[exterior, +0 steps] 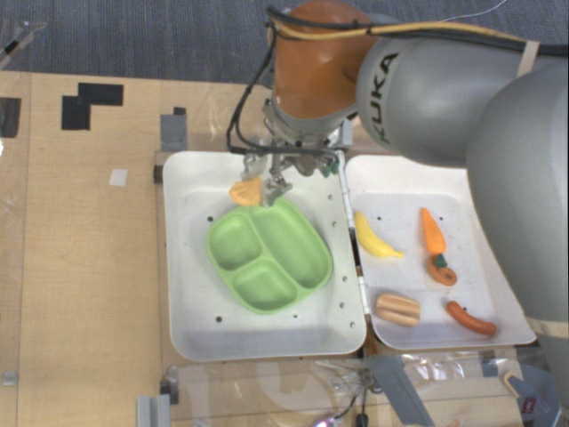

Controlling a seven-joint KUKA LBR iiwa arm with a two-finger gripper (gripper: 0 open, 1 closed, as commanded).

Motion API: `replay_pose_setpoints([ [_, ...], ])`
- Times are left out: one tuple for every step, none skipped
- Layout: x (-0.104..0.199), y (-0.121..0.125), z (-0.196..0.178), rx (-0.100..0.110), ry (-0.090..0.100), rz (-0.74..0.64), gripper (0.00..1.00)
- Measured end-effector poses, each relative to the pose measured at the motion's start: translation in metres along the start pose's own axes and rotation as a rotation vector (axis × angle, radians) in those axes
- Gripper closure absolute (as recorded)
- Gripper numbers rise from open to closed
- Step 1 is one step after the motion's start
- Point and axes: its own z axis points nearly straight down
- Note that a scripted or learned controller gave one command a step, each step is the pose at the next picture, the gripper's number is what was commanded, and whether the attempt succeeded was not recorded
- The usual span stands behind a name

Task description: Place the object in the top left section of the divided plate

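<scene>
Gripper: my gripper [265, 183] hangs at the green divided plate's [269, 258] 12 o'clock edge, fingers clamped on a yellow-orange object [246, 191].
Object: held just outside the plate's rim, at 11 o'clock.
Progress: I judge the pick done; carrying over the top left section and release remain.

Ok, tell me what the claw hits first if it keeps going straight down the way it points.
Probably the yellow-orange food piece at the claw tips, just off the green divided plate's upper left rim. Under that is the left white bin floor. Depth is hard to judge from this slanted view.
</scene>
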Motion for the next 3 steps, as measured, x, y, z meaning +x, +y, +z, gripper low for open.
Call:
replay_pose_setpoints([
  [0.019, -0.033, 0.049, 0.0, 0.003, -0.292, 1.0],
  [0.015, -0.029, -0.043, 0.001, -0.001, -0.522, 1.0],
  [0.011, -0.02, 0.01, -0.002, 0.002, -0.81, 1.0],
])
